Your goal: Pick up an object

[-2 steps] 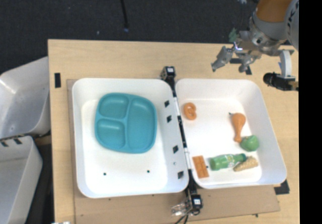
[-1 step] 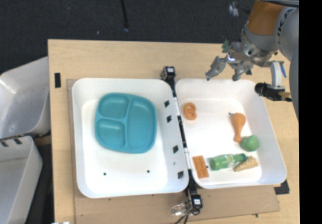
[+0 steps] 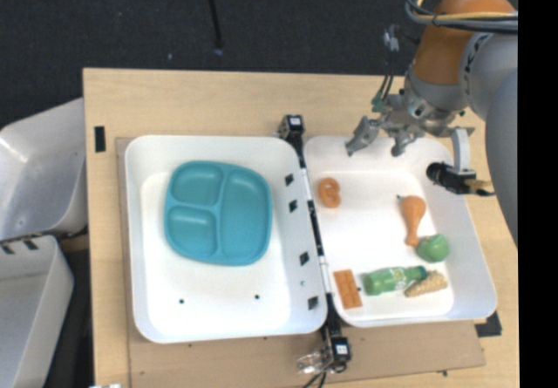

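My gripper (image 3: 381, 141) hangs above the far edge of the right bin (image 3: 375, 170), its two grey fingers spread open with nothing between them. Below it in that bin lie a small orange round piece (image 3: 329, 194), an orange drumstick-shaped toy (image 3: 413, 216), a green ball (image 3: 432, 248), a green bottle (image 3: 393, 279), a tan corn-like piece (image 3: 427, 286) and an orange cracker-like rectangle (image 3: 348, 288). The orange round piece lies nearest, to the gripper's lower left.
The left bin (image 3: 148, 203) holds a teal divided plate (image 3: 217, 211). A row of black clips (image 3: 304, 229) runs along the seam between the bins. The wooden bench (image 3: 105, 107) surrounds both bins.
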Robot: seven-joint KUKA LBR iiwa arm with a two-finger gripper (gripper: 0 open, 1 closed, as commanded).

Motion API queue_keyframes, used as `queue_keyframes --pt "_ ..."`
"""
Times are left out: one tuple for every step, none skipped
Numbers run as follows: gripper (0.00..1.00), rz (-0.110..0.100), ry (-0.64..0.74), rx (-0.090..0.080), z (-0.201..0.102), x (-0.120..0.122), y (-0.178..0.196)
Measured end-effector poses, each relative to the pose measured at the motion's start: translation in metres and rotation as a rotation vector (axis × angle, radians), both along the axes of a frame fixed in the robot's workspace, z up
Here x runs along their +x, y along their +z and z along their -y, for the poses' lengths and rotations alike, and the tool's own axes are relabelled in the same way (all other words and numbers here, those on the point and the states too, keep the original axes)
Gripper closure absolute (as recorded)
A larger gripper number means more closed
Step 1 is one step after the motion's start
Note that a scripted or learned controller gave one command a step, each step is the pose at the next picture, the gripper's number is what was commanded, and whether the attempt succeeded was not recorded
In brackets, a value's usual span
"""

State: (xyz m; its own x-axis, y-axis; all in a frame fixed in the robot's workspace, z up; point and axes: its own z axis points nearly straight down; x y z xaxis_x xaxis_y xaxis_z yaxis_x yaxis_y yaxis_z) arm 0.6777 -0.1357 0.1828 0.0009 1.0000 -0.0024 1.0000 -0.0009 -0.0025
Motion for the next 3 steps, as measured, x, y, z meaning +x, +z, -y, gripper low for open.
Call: queue_keyframes --pt "0.0 0.001 0.001 0.0 0.002 0.004 -0.042" --pt "1.0 0.008 0.002 -0.002 0.003 0.005 -0.028" --pt "1.0 0.008 0.004 0.002 0.002 0.009 0.017"
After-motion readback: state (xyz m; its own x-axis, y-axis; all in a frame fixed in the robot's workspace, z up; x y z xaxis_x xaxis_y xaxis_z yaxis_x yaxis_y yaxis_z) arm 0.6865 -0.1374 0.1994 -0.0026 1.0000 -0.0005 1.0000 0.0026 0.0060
